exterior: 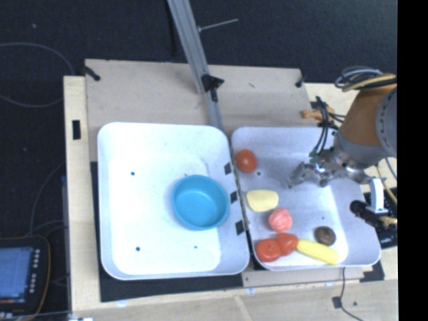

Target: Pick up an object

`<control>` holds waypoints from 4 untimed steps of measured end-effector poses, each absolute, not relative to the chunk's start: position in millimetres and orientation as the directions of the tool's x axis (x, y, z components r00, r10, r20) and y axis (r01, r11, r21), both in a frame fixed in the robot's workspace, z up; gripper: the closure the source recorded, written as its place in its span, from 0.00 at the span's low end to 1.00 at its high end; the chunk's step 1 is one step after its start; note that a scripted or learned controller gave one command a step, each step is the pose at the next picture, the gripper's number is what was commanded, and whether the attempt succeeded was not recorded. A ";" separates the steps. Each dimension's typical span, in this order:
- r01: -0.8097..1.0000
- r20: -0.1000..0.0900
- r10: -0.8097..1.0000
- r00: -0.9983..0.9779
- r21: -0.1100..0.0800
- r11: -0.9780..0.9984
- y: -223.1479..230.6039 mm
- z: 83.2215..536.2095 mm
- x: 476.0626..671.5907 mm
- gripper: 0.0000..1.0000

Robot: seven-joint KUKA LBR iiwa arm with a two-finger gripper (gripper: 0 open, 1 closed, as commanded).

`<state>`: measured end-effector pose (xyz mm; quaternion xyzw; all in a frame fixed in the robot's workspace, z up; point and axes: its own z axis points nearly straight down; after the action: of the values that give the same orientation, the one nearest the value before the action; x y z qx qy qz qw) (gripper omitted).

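Two white bins sit side by side; no writing is legible anywhere. The gripper (302,177) hovers over the right bin (348,209), fingers apart, holding nothing.

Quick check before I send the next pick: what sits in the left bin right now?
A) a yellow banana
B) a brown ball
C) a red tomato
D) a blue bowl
D: the blue bowl is the item sitting in the left bin, while the tomato-like, yellow and brown items all lie in the right bin.
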<state>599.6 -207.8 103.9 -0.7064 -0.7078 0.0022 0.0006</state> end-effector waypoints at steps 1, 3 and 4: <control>1.000 -0.005 1.000 -0.003 0.009 0.003 -208.9 121.7 602.8 1.00; 1.000 -0.001 1.000 -0.008 0.009 0.008 -208.7 246.6 605.7 1.00; 1.000 -0.003 1.000 -0.005 -0.001 0.005 -210.4 215.5 605.8 1.00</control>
<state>605.8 -210.4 215.5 -0.7054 -0.7088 0.0013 -0.0006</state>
